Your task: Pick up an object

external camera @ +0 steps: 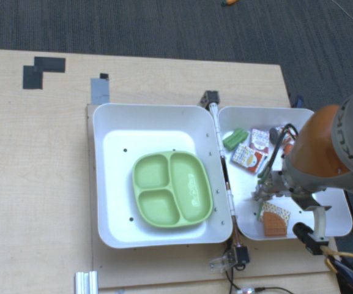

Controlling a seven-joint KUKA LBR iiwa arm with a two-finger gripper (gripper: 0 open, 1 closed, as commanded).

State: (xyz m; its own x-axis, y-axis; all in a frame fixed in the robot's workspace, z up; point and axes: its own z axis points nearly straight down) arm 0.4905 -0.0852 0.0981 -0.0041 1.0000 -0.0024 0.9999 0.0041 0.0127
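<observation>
While the pincer (265,195), grip state unclear, hovers above the orange block (274,223), crowded packets (249,156) could foil grasping.

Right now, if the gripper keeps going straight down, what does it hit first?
Probably the orange block in the right bin. The gripper sits just above it; depth is hard to judge, so it may meet bin floor beside it.

Two white bins: the left bin (100,182) has one green plate (172,189); the right bin (245,225) has one green thing (234,138), two small packets (248,157) (259,139) and one orange block (274,223).
</observation>
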